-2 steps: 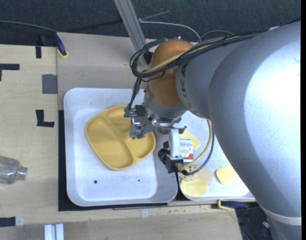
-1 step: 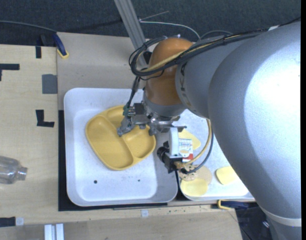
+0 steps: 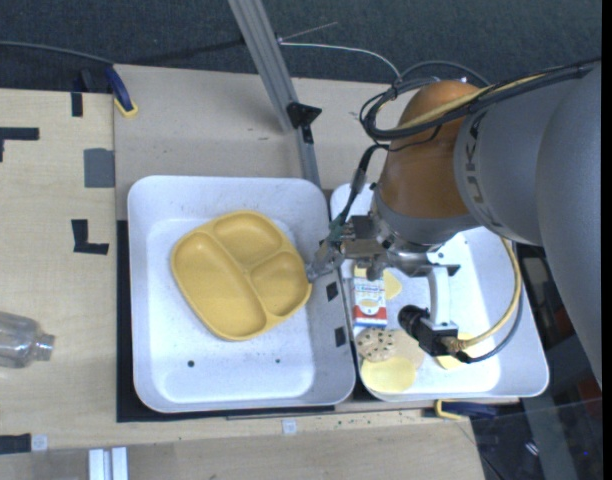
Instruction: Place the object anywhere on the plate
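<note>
Although the yellow, glossy, three-compartment plastic plate (image 3: 241,273) was set ready in the left shallow white bin (image 3: 146,268), nothing was seen resting on it, so the placing was judged not yet done. To the right of the plate, across the wall between the bins, the end effector (image 3: 371,263) was poised low over the right white bin (image 3: 521,368), presumably to reach the objects gathered there. Whether it was open, closed or holding anything could not be told, since the wrist hid it. Just below it, and well to the right of the plate, a small box-shaped carton with a white, red and blue printed face (image 3: 370,304) was seen; this was taken as the likely object. Further from the plate, lower right, a speckled round cookie-like piece (image 3: 374,343) and a flat pale-yellow disc (image 3: 391,373) were laid. The carton appeared rigid and flat-sided; the plate was smooth and shallow.
</note>
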Tool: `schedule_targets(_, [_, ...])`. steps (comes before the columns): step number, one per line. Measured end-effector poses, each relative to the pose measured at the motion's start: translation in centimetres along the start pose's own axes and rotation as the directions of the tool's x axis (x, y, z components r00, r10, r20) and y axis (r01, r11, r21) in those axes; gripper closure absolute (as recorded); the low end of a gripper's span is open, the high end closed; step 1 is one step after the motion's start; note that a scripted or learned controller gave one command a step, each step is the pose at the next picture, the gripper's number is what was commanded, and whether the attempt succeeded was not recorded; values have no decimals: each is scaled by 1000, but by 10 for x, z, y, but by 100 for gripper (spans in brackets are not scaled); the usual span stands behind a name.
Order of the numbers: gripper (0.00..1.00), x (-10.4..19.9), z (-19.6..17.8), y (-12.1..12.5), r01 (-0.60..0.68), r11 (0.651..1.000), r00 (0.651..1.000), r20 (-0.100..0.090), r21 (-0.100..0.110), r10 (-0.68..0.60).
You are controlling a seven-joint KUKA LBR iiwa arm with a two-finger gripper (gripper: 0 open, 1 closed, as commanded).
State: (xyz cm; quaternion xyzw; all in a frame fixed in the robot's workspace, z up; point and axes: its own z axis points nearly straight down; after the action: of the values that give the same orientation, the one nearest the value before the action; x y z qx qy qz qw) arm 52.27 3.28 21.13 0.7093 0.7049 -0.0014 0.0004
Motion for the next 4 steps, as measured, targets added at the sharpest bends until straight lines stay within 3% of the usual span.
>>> schedule_targets(1, [100,6,-7,0,9,1000,1000,-4,3,-9])
schedule_targets(2, [100,71,25,45,15,1000,1000,-3,0,-15])
schedule_targets(3, [100,76,-20,112,10,1000,1000,-3,-8,-10])
schedule_targets(4, [100,23,26,76,2,1000,1000,1,7,-2])
